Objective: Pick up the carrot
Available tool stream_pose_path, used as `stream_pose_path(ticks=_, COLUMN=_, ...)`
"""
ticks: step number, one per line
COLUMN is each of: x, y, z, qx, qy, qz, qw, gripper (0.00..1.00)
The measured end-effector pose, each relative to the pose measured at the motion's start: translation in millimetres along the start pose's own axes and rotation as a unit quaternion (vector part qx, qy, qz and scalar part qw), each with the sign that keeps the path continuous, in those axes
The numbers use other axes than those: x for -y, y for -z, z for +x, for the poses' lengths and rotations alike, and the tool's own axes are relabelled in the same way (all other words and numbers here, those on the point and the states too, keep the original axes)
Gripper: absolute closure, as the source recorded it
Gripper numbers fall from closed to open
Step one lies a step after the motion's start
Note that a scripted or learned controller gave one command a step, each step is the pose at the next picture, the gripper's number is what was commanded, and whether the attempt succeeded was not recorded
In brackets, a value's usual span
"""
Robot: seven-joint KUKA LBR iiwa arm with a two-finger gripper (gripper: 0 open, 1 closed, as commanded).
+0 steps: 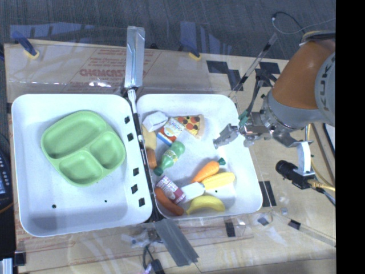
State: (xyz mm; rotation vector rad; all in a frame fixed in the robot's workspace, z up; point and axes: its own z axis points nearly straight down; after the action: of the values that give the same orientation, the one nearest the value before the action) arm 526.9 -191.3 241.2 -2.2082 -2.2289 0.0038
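Left bin (34, 204): green divided plate (83, 146), upper centre. Right bin (246, 170): pizza slice (190, 125) at top, green bottle (169, 157) mid-left, banana (206, 204) at bottom, yellow piece (219, 180) just above it, sausage (169, 203) lower left.

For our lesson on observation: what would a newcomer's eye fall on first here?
Most likely the green plate alone in the left bin, then the bright heap of toy food in the right bin, with the carrot beside a banana. The arm's tool hovers at that bin's right edge.
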Motion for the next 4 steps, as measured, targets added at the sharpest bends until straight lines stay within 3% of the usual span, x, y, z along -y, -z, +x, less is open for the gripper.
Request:
stream_pose_path(ticks=1, x=28, y=-32, z=-18, qx=0.000, qy=-0.020, qz=0.000, qw=0.9998, gripper=0.00)
stream_pose_path(ticks=2, x=42, y=-132, z=-15, qx=0.005, qy=0.005, qz=-0.011, qw=0.9999, gripper=0.00)
stream_pose_path(ticks=3, x=10, y=-101, z=-19, qx=0.000, qy=-0.013, qz=-0.001, qw=0.9999, gripper=0.00)
stream_pose_path(ticks=4, x=11, y=-102, z=-19, qx=0.000, qy=-0.013, qz=-0.001, qw=0.9999, gripper=0.00)
